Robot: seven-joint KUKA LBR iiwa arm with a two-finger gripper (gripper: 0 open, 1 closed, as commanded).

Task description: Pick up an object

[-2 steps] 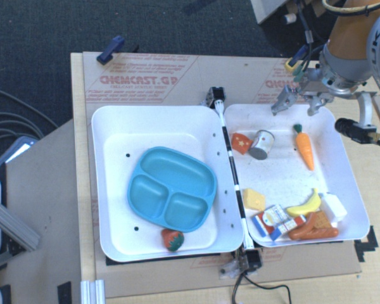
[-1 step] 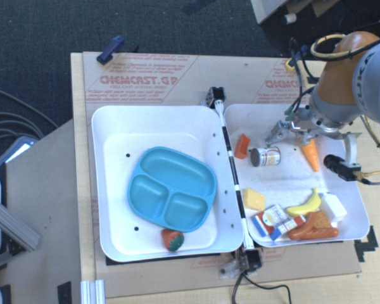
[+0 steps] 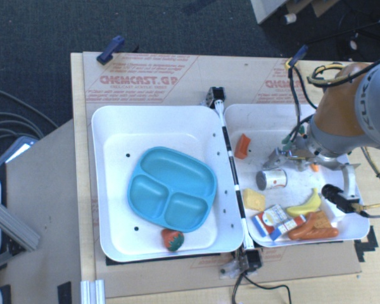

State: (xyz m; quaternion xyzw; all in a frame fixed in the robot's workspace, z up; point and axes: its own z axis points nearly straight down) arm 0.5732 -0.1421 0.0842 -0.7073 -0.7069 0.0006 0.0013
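My gripper (image 3: 286, 157) hangs low over the middle of the right bin (image 3: 259, 116), reaching in from the right under the grey wrist. Just below and left of it a small silver can (image 3: 272, 180) lies on its side. An orange block (image 3: 242, 146) sits to the gripper's upper left, apart from it. Nearer the front of this bin lie a yellow cheese wedge (image 3: 254, 200), a banana (image 3: 304, 205), a carrot (image 3: 313, 230) and a red, white and blue box (image 3: 271, 221). Nothing shows between the gripper and the can.
The left bin (image 3: 107, 170) holds a blue divided plate (image 3: 171, 189) and a strawberry (image 3: 172, 239) near its front wall. A black divider rail (image 3: 229, 163) runs between the bins. Cables loop above the arm at the right.
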